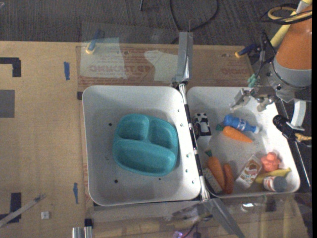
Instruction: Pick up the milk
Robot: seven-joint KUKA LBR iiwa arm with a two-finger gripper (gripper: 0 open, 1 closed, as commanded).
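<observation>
At the near edge of the bench, two shallow white plastic bins are seen side by side on a brown cardboard-covered surface. In the right bin, a cluster of small toy foods is gathered along the near wall: a small jar with a grey lid, a yellow banana-shaped piece, a pink lumpy toy, a tan printed carton lying tilted, and two orange carrot-like pieces lying just beside each other. Farther in, a single orange carrot is laid just beside a blue plastic bottle with a white label.

The milk, a small white carton with black cow patches, is found against the right bin's left wall, beside the divide between the bins and well apart from the gripper.

The left bin is occupied by a teal plastic plate with three compartments.

Toward the far right, the two-finger gripper of the grey arm with the orange band is held above the right bin's far right corner, its fingers spread apart with nothing between them. Beyond the bins, a sheet of clear plastic film is seen taped over printed cardboard, and a black cable loop is laid on the dark floor.
</observation>
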